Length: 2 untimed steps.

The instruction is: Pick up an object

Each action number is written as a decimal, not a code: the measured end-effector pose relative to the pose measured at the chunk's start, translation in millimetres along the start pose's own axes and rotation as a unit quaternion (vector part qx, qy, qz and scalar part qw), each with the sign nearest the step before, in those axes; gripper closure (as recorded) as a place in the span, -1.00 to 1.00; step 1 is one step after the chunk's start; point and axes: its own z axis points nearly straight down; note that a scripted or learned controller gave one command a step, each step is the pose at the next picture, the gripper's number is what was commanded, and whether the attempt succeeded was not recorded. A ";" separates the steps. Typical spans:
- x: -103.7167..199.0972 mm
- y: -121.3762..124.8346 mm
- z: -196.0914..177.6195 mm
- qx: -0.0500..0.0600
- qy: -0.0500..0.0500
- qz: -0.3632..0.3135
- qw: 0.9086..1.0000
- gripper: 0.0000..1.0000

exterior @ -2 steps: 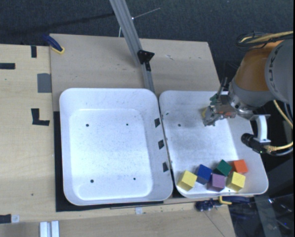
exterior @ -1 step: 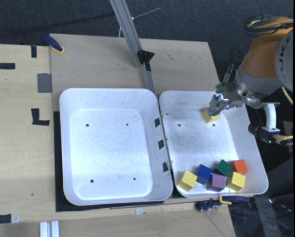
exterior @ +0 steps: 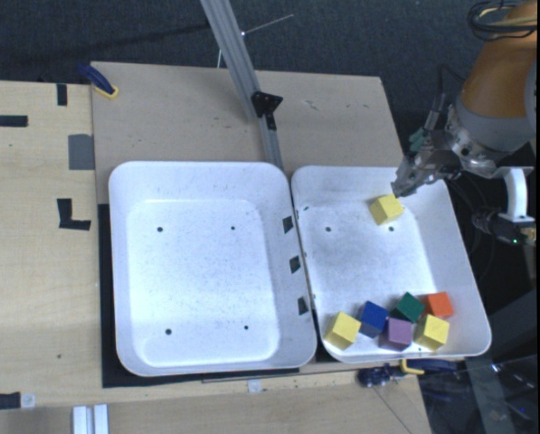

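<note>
Bins: left bin (exterior: 134,188) and right bin (exterior: 342,183), both white, peppered with fine dark speckles and a few black dots.
Lone cube (exterior: 386,209): yellow.
Cluster cubes: yellow (exterior: 343,330), blue (exterior: 373,317), purple (exterior: 399,333), green (exterior: 409,307), orange (exterior: 440,305), yellow (exterior: 433,332).
Counter (exterior: 34,242): pale tan wood with black and grey tape marks.
Arm (exterior: 500,66): orange band above a grey wrist.
Hand (exterior: 405,186): dark grey.
Pole (exterior: 233,43): silver, with a black clamp (exterior: 266,104).
Floor (exterior: 71,16): dark blue.
Mat (exterior: 104,287) under the bins: black.
</note>
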 end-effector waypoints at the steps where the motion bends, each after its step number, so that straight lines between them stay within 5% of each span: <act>1: 52.3 15.9 -1.9 0.003 0.001 -0.002 1.000 1.00; 2: 97.3 30.2 7.7 0.003 0.001 -0.002 1.000 1.00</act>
